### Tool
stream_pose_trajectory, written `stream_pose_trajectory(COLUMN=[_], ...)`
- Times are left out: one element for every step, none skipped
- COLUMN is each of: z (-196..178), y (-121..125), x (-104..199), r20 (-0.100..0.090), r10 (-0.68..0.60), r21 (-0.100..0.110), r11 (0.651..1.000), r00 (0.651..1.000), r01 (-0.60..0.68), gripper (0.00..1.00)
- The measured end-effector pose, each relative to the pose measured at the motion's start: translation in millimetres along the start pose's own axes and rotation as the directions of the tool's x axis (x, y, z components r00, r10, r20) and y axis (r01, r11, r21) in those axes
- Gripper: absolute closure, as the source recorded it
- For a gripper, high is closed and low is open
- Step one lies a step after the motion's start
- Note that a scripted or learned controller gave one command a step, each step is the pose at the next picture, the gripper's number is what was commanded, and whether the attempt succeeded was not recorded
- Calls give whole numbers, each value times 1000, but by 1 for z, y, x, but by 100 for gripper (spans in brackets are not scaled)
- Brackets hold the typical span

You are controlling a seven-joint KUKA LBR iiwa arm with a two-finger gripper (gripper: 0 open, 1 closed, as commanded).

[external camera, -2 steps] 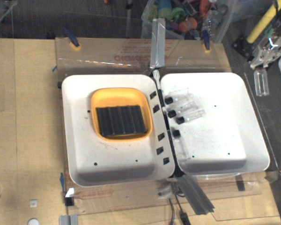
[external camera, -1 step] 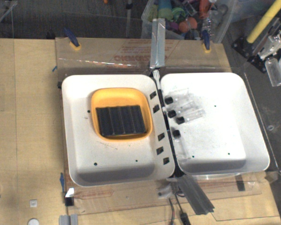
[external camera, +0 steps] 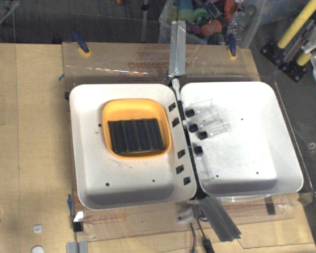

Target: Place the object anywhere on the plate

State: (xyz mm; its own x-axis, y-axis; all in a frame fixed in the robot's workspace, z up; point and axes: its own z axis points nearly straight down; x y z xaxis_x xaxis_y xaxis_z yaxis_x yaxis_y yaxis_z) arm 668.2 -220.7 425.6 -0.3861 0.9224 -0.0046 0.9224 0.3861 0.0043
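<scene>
An orange square plate (external camera: 134,106) with rounded corners sits in the left white bin (external camera: 89,157). A dark, ribbed rectangular object (external camera: 136,135) lies flat on the plate, covering its middle and front part. In the right white bin (external camera: 253,152), close to the divider, lies a cluster of clear plastic vials with black caps (external camera: 206,122).
A metal divider strip with black clips (external camera: 180,141) runs between the two bins. A clear tub of colourful toys (external camera: 210,7) stands behind the bench. Yellow and black hardware (external camera: 300,25) sits at the back right. Bare wooden bench (external camera: 26,141) lies left of the bins.
</scene>
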Motion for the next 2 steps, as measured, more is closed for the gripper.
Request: stream_pose_trajectory(z=[-10, -10], y=[0, 0], x=[0, 0], r20=[1, -1], r10=[-90, -154], r21=[0, 0], r11=[996, 988], r00=[996, 988], r01=[90, 154], gripper=[100, 100])
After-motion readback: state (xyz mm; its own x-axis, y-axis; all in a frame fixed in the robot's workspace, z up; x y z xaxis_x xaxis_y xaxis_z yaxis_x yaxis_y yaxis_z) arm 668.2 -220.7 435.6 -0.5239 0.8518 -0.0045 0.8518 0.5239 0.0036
